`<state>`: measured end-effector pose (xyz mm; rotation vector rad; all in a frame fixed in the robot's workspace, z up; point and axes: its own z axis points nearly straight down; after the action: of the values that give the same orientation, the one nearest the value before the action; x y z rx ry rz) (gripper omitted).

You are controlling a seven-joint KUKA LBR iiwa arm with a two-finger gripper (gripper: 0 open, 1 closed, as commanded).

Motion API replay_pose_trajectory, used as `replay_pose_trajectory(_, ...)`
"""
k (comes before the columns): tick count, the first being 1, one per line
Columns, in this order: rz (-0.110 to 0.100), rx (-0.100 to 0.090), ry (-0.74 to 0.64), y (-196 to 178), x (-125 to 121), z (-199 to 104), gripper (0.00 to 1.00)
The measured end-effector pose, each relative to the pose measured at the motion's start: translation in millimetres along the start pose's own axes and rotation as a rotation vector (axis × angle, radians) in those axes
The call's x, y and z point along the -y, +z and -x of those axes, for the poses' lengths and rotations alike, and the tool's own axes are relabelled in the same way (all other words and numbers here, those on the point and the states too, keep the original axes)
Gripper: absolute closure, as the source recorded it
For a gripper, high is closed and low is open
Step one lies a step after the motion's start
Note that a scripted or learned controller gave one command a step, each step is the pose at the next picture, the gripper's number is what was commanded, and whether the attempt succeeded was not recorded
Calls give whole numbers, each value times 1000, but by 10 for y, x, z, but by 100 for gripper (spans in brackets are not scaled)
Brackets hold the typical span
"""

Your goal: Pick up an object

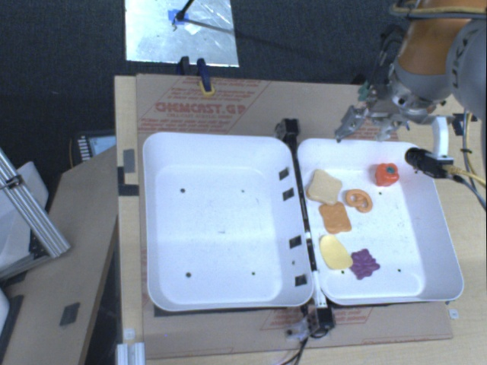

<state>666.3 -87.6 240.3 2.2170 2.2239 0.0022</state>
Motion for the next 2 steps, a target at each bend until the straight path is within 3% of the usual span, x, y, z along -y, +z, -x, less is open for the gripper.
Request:
replay_pose_trajectory(1,3,0,-3,-112,-9,-3,100)
replay_pose_trajectory(2,7,0,-5,-1132,79,-452,100)
